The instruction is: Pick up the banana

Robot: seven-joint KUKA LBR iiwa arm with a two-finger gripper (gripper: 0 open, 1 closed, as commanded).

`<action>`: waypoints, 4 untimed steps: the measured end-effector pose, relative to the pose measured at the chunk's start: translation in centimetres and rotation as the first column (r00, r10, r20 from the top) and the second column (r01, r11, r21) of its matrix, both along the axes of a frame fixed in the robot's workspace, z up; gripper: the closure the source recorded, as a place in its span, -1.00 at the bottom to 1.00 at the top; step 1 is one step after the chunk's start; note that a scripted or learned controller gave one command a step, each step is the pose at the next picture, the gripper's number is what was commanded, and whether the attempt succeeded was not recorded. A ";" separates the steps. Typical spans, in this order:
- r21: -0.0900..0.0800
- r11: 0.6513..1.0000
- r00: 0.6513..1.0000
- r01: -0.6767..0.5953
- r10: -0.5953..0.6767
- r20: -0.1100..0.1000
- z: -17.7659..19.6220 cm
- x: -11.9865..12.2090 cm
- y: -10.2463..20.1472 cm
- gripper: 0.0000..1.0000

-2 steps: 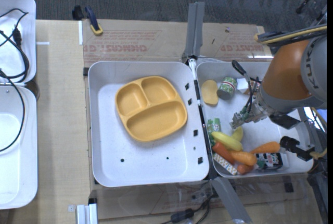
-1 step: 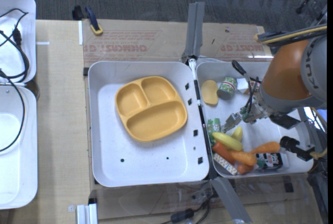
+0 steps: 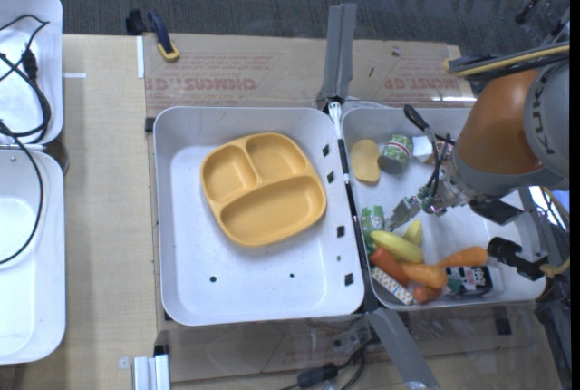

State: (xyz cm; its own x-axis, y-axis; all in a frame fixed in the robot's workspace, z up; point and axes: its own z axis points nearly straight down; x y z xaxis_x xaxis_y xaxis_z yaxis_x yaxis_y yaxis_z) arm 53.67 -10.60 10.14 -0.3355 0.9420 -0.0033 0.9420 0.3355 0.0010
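The banana [image 3: 395, 244] is yellow with a greenish end and lies in the right bin [image 3: 507, 293], near its left wall, pointing down to the right. My gripper [image 3: 410, 209] hangs just above and slightly right of the banana's upper end, reaching in from the grey and orange arm [image 3: 503, 139] on the right. Nothing shows in its grip. A small yellow-green fruit [image 3: 414, 231] sits between the gripper and the banana.
Around the banana lie two carrots [image 3: 424, 274], a green packet [image 3: 372, 219], a flat box [image 3: 397, 289] and a dark packet [image 3: 468, 281]. A yellow piece [image 3: 365, 160] and a green can [image 3: 395, 152] sit farther back. The left bin [image 3: 181, 288] holds an orange divided plate [image 3: 263, 189].
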 end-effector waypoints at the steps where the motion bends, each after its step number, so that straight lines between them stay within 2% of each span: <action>1: 0.003 0.998 0.998 -0.065 0.065 -0.002 -1.0 -3.2 0.1 -1.00; 2: 0.002 0.998 0.998 -0.060 0.060 -0.001 -0.1 -3.2 0.0 1.00; 3: 0.002 0.998 0.998 -0.061 0.061 -0.001 -0.1 -3.2 0.0 -1.00; 4: 0.001 0.999 0.999 -0.051 0.051 -0.002 -1.0 -3.3 0.5 -1.00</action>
State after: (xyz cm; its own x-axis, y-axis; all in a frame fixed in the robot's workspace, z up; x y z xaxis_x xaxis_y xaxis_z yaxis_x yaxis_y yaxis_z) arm 50.38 -10.09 9.18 -0.3834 0.9236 -0.0015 0.9236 0.3834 -0.0004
